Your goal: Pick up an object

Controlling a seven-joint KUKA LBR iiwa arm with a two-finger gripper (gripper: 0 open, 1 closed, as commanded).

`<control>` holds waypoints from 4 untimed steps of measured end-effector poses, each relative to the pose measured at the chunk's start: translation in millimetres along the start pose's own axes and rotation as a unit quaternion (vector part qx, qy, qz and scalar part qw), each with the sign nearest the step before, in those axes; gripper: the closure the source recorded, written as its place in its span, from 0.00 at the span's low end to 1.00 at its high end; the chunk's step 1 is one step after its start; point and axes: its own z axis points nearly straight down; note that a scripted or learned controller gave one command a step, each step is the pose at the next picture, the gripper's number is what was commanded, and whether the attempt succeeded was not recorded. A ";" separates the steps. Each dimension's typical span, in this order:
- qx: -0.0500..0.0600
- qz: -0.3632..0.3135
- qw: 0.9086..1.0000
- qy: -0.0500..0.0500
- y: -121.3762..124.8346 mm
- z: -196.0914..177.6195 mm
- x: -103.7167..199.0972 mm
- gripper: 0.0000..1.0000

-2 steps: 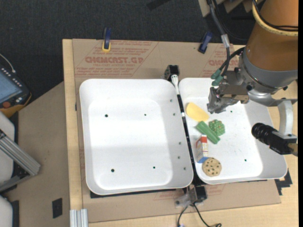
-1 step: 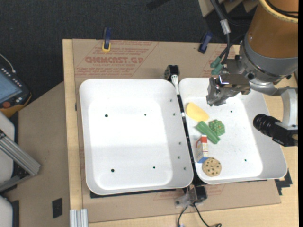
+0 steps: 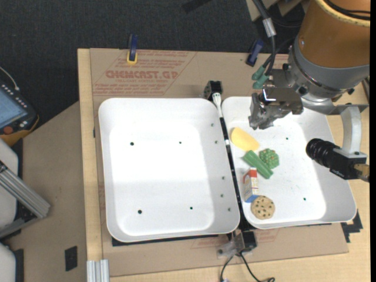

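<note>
Bins sit side by side on my counter (image 3: 88,157), and the right bin (image 3: 329,213) holds everything: yellow piece (image 3: 244,138) just below the fingers (image 3: 259,120), then the green toy (image 3: 263,161), cookie (image 3: 262,207) and small carton (image 3: 251,183) farther on. I cannot tell whether the fingers are spread or closed. I'd descend straight onto the yellow piece, clear of the wall, and straddle its narrow width.

The light is bright and comes from above. The left bin (image 3: 158,163) has a brighter strip across its upper half and a soft grey shade lower down. The right bin (image 3: 329,198) looks evenly lit, with small soft shadows. The dark floor (image 3: 47,28) looks grainy. The orange band (image 3: 338,16) is slightly blurry.
</note>
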 end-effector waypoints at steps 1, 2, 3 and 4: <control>0.005 -0.001 1.000 0.000 -0.8 21.3 31.9 1.00; -0.002 0.003 1.000 0.000 0.3 -27.1 -10.4 1.00; 0.008 0.004 1.000 -0.001 -2.0 83.1 -48.1 1.00; 0.001 0.001 1.000 0.000 0.0 66.3 -45.5 1.00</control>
